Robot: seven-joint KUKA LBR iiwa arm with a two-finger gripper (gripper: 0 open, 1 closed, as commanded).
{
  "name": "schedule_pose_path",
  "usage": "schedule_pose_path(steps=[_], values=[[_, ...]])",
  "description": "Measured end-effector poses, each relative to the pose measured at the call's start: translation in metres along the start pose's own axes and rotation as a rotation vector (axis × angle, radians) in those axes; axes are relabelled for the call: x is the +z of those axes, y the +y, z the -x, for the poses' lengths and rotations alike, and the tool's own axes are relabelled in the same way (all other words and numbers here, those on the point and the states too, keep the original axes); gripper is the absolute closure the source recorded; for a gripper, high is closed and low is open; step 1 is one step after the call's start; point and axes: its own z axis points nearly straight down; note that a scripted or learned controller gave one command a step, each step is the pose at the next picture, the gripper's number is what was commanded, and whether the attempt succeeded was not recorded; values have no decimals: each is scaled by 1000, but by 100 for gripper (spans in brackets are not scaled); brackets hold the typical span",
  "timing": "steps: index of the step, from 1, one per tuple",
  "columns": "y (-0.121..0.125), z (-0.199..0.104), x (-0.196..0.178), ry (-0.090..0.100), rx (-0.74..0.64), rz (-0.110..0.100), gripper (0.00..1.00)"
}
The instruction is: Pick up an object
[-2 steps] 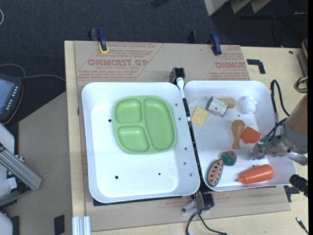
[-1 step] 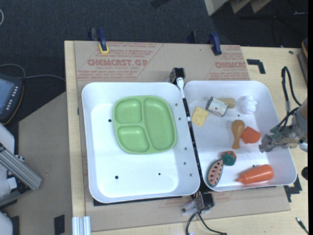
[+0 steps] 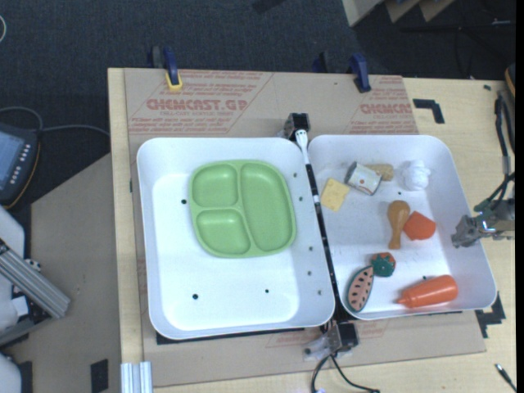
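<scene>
The right bin (image 3: 438, 150) holds several small toys. Among them are a yellow wedge (image 3: 334, 194), a silver can (image 3: 363, 178) and a white lump (image 3: 416, 174). A tan wooden piece (image 3: 398, 222) lies beside a red-orange block (image 3: 419, 226). An orange carrot (image 3: 429, 291), a watermelon slice (image 3: 360, 289) and a small red and green fruit (image 3: 382, 264) lie near the front. My gripper (image 3: 472, 229) is a small grey shape at the bin's right rim, just right of the red-orange block and apart from it. I see nothing held in it.
In the left bin (image 3: 155, 244) lies a green divided plate (image 3: 243, 207). Both bins rest on a tan board fixed by blue clamps (image 3: 172, 68) at the back. Cables (image 3: 501, 137) hang at the far right edge.
</scene>
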Motion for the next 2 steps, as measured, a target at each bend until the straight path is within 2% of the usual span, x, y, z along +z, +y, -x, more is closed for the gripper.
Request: schedule_pose_path(steps=[1,2], values=[[1,1,-21,1,-1,-1,100],[23,-40,-24,4,-6,-3,100]])
